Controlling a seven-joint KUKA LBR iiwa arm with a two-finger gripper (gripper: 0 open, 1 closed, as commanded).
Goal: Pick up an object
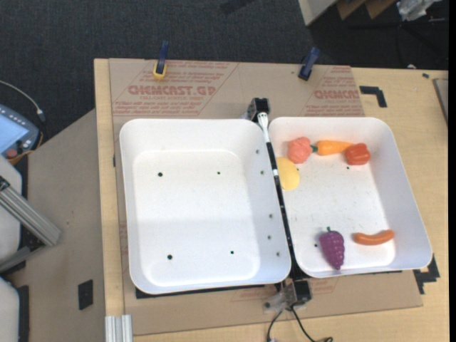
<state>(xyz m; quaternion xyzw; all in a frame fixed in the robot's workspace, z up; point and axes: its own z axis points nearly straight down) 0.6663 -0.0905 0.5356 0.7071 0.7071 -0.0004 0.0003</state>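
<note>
Purple grapes [331, 249] lie near right bin's [406, 191] front edge.

board [214, 84] | red print "CHEMCAST GP" (repeated at right, cut off)

Tan bench [64, 191], brown cardboard sheet [235, 84] lying flat on it, two shallow white bins touching side by side on the sheet, left bin [135, 212], right bin [406, 198], yellow clamp [161, 68] and blue clamp [309, 64] at the sheet's far edge

Dark carpeted floor [85, 20] surrounds a brown cardboard-topped bench [235, 84] under even light.
</note>
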